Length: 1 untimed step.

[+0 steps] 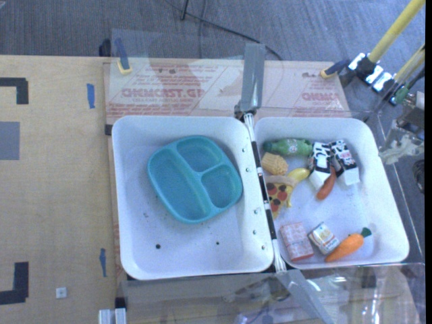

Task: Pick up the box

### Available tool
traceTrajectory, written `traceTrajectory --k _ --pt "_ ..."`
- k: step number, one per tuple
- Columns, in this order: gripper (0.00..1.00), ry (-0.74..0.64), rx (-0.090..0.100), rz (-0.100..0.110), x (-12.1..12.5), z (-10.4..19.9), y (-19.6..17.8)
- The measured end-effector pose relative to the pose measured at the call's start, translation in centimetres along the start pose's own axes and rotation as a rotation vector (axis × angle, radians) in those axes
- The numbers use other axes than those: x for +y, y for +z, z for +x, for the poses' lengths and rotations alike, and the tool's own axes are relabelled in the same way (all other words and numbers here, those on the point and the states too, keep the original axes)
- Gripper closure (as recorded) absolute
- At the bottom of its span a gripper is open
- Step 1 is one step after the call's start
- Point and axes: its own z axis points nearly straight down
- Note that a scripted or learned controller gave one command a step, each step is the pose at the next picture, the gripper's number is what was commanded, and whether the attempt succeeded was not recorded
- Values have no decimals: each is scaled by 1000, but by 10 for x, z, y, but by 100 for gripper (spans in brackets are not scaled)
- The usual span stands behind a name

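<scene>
Right bin is holding the clutter. Gripper is waiting at its right rim, grip state blurred, cannot tell. Box is lying front-centre, wedged between pink pack and carrot; descending vertically seems cleanest.

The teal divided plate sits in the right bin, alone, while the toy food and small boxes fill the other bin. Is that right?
Not quite. The camera view shows the teal divided plate alone in the left bin, not the right one. The toy food and small boxes, such as the pink box and the carrot, fill the right bin.
</scene>
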Motion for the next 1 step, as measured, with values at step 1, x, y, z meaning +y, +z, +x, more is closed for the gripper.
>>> traceTrajectory --k 1 --pt "100 72 2 4 -3 40 178"
